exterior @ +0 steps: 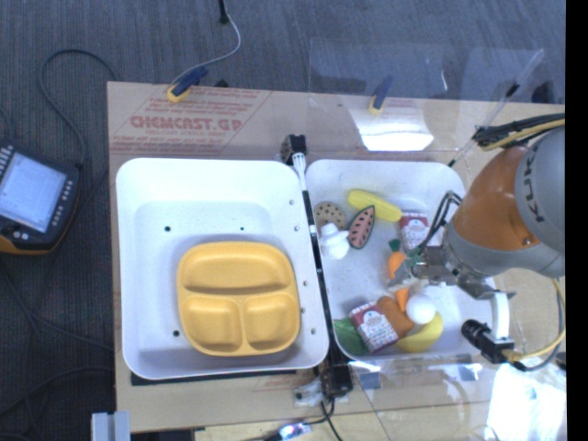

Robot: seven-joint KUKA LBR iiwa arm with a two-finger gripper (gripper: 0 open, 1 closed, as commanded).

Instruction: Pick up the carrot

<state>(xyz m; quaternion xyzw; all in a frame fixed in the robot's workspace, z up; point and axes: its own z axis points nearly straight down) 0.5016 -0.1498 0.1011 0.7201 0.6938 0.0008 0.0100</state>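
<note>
A: In the camera view, where is the carrot (396, 264)?

B: It lies in the right bin (367, 173), near the middle, just beside the gripper (415, 266). Only a small orange part shows at the gripper's left edge.

A: Are the fingers holding it?

B: I cannot tell; the wrist hides them, so wide or narrow is unclear.

A: What else lies in that bin?

B: A yellow corn cob (374, 205) and a watermelon slice (362, 226) toward the far side, a cookie (329, 214) by the left wall, a white egg (421, 311) on a banana (424, 333) at the near side, and a red packet (371, 325) beside them.

A: And the left bin (147, 200)?

B: It holds a yellow divided tray (239, 296), flat, well apart from the carrot. Both bins sit on the surface (193, 122).
</note>
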